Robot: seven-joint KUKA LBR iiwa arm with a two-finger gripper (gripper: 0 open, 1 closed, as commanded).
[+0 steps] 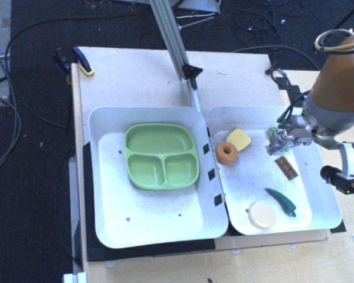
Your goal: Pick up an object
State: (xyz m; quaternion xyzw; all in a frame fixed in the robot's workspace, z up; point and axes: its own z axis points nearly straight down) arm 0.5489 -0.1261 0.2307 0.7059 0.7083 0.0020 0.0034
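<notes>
Left bin [106, 217]: green divided tray [162, 156]. Right bin [318, 214]: donut [226, 152], yellow block [238, 139], brown bar [287, 168], green pepper [282, 201], white disc [262, 215]. Tool [277, 143] grip: cannot tell.

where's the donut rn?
The donut lies in the right bin, near its left wall, touching the yellow block up-right of it.

**Bench on a dark, cable-strewn floor**

A pale wooden bench [165, 75] stands on dark carpeted floor [35, 175] — black cables [23, 108] loop across it at left and top. A grey metal pole [171, 31] slants over the bench's far edge. Lighting is even and bright — shadows are soft.
</notes>
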